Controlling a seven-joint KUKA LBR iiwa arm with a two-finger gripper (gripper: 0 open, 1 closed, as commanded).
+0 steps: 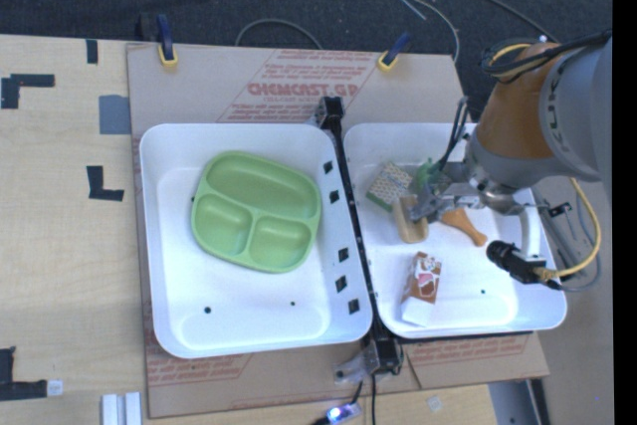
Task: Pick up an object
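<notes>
Tan wooden block [410, 220] lies in the right shallow white bin [498, 312], directly under the claw [430, 202], whose state I cannot tell. Beside it lie an orange carrot-shaped toy [464, 224] and a red-and-white packet [424, 280]. A green divided plastic plate [257, 211] sits in the left white bin [179, 314].

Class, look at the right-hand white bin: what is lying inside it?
Inside the right bin: a red-and-white packet, a patterned sponge-like piece, a tan block and an orange piece. The tool covers whatever lies beneath it.

Wooden bench [60, 214] carries cardboard sheet [299, 85]; two white bins [159, 244] on cardboard.
</notes>
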